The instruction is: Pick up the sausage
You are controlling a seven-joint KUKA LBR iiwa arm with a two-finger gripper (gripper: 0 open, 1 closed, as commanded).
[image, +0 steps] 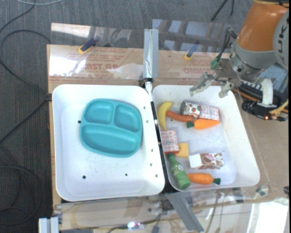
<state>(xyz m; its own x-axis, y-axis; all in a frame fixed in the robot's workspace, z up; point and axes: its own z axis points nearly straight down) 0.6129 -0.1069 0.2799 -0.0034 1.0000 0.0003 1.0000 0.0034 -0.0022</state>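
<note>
The sausage (176,116) is a thin reddish-orange piece lying in the right bin (242,144). It sits between a yellow banana (162,113) and a red-and-white carton (200,110). My gripper (209,88) hangs over the far edge of the right bin, up and to the right of the sausage and well apart from it. Its two fingers (198,87) are spread open with nothing between them.
Also in the right bin are a carrot (205,124), a small packet (169,141), a yellow cheese block (183,150), another carton (206,160), a green bottle (178,172) and a second carrot (201,178). The left bin (68,178) holds a teal divided plate (111,127).
</note>
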